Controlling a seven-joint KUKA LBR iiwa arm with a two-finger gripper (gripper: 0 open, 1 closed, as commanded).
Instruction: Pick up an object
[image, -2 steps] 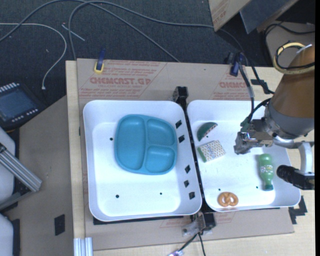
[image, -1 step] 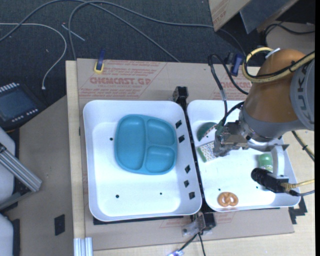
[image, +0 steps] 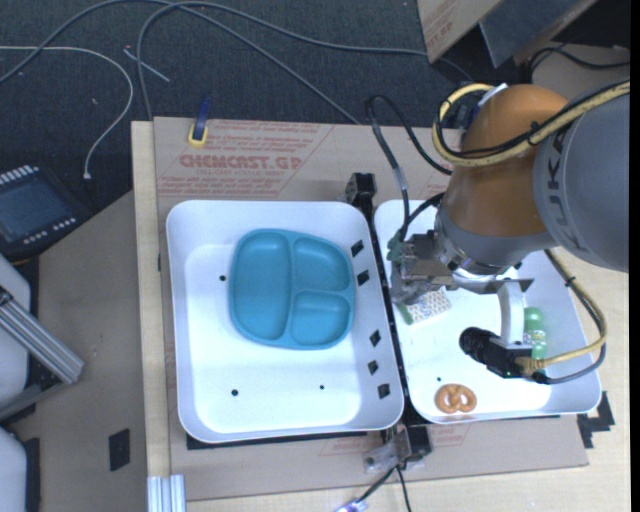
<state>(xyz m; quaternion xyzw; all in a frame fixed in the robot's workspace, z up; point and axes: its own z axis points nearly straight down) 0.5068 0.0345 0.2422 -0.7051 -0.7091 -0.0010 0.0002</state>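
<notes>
A blue plate (image: 290, 288) with 3 compartments is lying flat, open side up, in the upper middle of the left bin (image: 200, 380). In the right bin (image: 432, 352), a small orange-brown pretzel-shaped piece (image: 456, 399) is lying flat near the wall at the bottom of the view. A small green object (image: 533, 325) is sitting toward the right side. A pale speckled flat piece (image: 428, 306) is lying askew close to the left wall.
</notes>
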